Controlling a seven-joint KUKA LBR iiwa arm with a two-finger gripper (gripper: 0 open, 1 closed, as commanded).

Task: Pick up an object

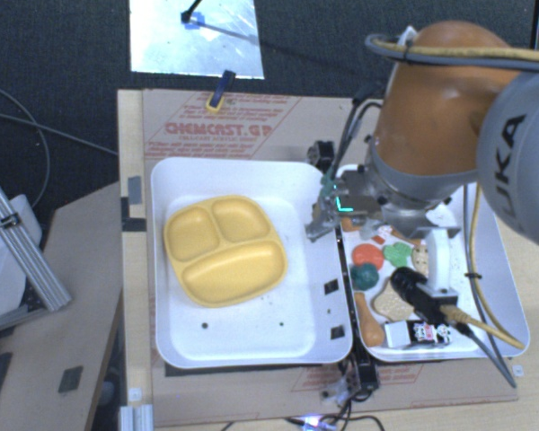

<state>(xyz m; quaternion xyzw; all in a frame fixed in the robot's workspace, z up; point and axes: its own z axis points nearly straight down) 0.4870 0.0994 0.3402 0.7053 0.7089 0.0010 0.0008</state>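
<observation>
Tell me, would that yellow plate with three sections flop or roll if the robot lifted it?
Probably neither. The yellow divided plate looks like moulded plastic with raised ridges, so it should stay stiff. It lies flat in the left bin, so rolling seems unlikely. Its smooth, shallow rim might slip from a pinch.

The scene is evenly and fairly brightly lit from above, with soft, short shadows. The left bin (251, 330) reads almost pure white, close to washed out, and the yellow plate (225, 250) in it throws only a thin dark rim of shadow. A reflective sheet (196, 25) at the top catches strong glare and mottled bright patches. The arm's orange band (440, 97), nearest the lens, looks soft and slightly blurred, with a dull sheen. The dark backdrop stays grainy. Small items in the right bin (512, 303) are low in detail and hard to resolve.
</observation>
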